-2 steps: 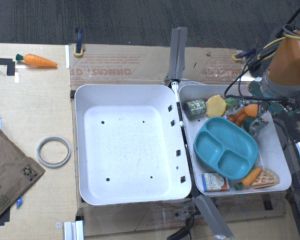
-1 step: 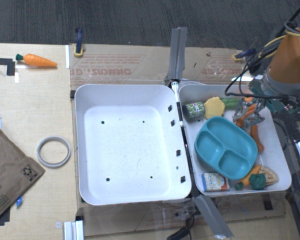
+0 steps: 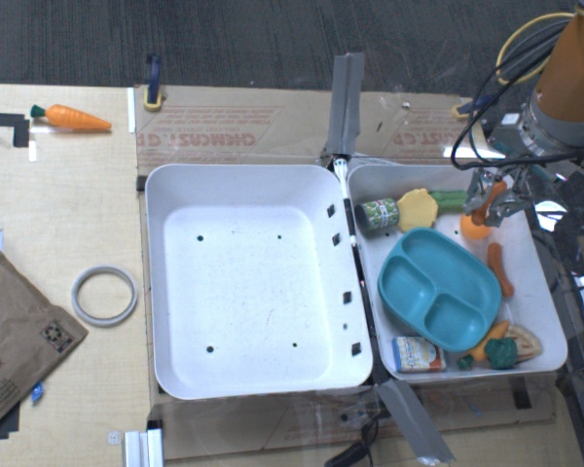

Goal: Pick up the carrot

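Dark ribbed carpet runs along the top, and below it sits a pale wood bench [image 3: 58,222] with a strip of printed cardboard [image 3: 234,129] under the two bins; the left bin [image 3: 161,290] is a shallow white tray with rounded corners and a few small dark holes in its floor, so lots of open room there; the right bin [image 3: 550,309] is the crowded one. A teal divided plate [image 3: 438,290] takes up most of it, tilted across the middle; around it are a small green can [image 3: 378,214], a yellow lumpy toy [image 3: 418,208], a red sausage-looking piece [image 3: 499,268] by the right wall, a little carton [image 3: 416,354] and a dark green bit [image 3: 501,354] along the near edge.

The gripper [image 3: 487,207] hangs over the top right corner of that bin, just above an orange piece [image 3: 475,228]; can't tell if its fingers are spread or closed, cables clutter it up.

The carrot [image 3: 71,118] lies way off on the bench, far left, top corner, orange with a green stub, next to a black bracket [image 3: 12,125]; a grey tape ring [image 3: 105,294] and a brown paper bag [image 3: 15,339] sit lower left.
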{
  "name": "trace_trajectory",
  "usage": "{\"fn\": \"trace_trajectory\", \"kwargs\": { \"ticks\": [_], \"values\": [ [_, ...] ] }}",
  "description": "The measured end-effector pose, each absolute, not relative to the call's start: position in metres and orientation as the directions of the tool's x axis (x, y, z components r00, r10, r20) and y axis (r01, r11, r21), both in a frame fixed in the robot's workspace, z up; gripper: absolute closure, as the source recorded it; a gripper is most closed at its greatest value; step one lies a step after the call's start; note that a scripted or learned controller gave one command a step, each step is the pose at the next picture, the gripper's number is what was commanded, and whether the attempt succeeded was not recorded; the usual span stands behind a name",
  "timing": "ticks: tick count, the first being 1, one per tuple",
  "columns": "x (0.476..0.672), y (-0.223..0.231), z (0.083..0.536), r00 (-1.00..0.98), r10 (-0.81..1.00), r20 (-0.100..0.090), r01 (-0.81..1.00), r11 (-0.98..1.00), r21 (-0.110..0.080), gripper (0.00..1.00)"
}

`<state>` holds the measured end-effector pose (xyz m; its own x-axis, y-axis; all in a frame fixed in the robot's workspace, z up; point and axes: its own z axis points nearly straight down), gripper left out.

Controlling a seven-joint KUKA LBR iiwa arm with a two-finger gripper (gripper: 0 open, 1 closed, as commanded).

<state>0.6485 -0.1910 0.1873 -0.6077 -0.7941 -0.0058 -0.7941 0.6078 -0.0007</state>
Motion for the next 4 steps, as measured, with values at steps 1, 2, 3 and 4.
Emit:
{"fn": "trace_trajectory", "kwargs": {
  "ticks": [1, 2, 3, 4],
  "values": [
    [0.662, -0.136, 0.097, -0.849, -0.528, -0.008, -0.528, 0.849, -0.002, 1.0],
    [0.663, -0.188, 0.096, -0.997, -0.08, -0.009, -0.08, 0.997, 0.001, 1.0],
    [0.649, -0.216, 0.162, -0.875, -0.485, -0.005, -0.485, 0.875, -0.001, 1.0],
    [0.613, -0.222, 0.26, -0.946, -0.323, -0.004, -0.323, 0.947, 0.001, 1.0]
  ]
}}
